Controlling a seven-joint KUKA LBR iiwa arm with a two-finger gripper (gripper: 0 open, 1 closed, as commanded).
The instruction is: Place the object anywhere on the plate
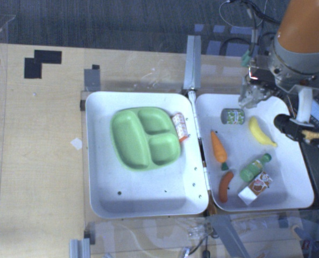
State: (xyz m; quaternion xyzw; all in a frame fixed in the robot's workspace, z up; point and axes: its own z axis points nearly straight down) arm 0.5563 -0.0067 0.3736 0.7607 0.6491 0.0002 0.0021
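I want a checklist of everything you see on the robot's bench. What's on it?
Surface: wooden bench with two white bins, left bin and right bin.
Job's things: green plate in left bin; small packet at its right edge.
Clutter: right bin holds can, banana, carrot, sausage, green bottle, carton.
Grippers: gripper above the can, grasping nothing.
Cables: black cables behind the arm.
Surroundings: dark floor.

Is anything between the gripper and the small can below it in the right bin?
Nothing visible. The gripper hangs just above the can; the banana and carrot lie off to the sides.
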